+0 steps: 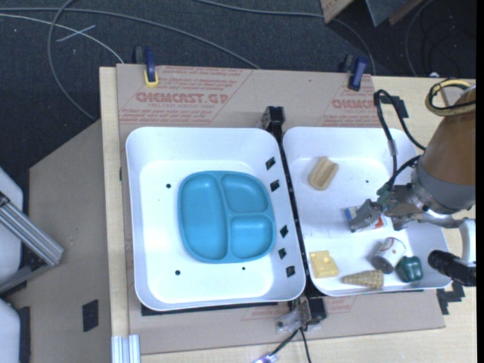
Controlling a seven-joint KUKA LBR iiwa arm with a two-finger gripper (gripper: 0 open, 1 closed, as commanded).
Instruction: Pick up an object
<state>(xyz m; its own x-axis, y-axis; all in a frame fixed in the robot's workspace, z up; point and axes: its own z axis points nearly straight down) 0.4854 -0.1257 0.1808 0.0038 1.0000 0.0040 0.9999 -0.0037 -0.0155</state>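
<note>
Two white bins side by side on a bench point(189, 97). In the left bin point(151, 267), a blue plate point(225, 216) with three compartments, lying flat near the middle.

Reaching in from 3 o'clock, the arm point(454, 157), bent down over the right bin point(355, 151). Gripper point(372, 215) low over that bin's middle, a little toward 3 o'clock. Whether apart, together or clamped on anything: cannot tell from this slant. At its 9 o'clock edge, a small blue bit point(353, 218); unclear whether tool or loose item.

Loose things in the right bin, all apart from the gripper:
- tan block point(323, 173) at 10 o'clock from the gripper, near the bin's far side;
- yellow square point(324, 263) at 7 o'clock, near the divider between the bins;
- cone point(364, 280) at 6 o'clock, lying on its side along the near rim, just beside the yellow square;
- white cylinder point(387, 253) with a red mark, at 5 o'clock, tipped over;
- green piece point(410, 268) just beside the cylinder, at its 4 o'clock, close to the near rim.

At the bench's far edge, two blue clamps: one point(151, 71) at 11 o'clock of the left bin, one point(357, 72) at 12 o'clock of the right bin.
</note>
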